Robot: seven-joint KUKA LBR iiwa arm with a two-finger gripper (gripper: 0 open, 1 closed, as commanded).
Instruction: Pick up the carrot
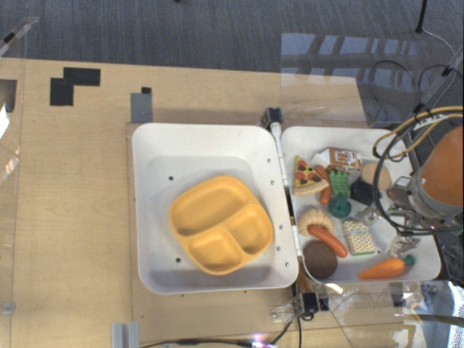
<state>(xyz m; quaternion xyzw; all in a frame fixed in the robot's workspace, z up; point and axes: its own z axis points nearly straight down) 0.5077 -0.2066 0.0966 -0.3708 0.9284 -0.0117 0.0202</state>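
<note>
Here, carrot [382, 268] lies flat near front edge of right bin [433, 270], green top pointing right. Gripper [403, 243] hangs just above it; fingers blurred, grip state cannot tell. Yellow plate [221, 225] sits in left bin [156, 165].

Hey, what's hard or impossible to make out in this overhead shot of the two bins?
- Gripper: its fingers blur into cables near the carrot.
- Arm: cut off by the right edge.
- Small box: print too small to read.
- Divided yellow plate: compartment contents unclear.
</note>
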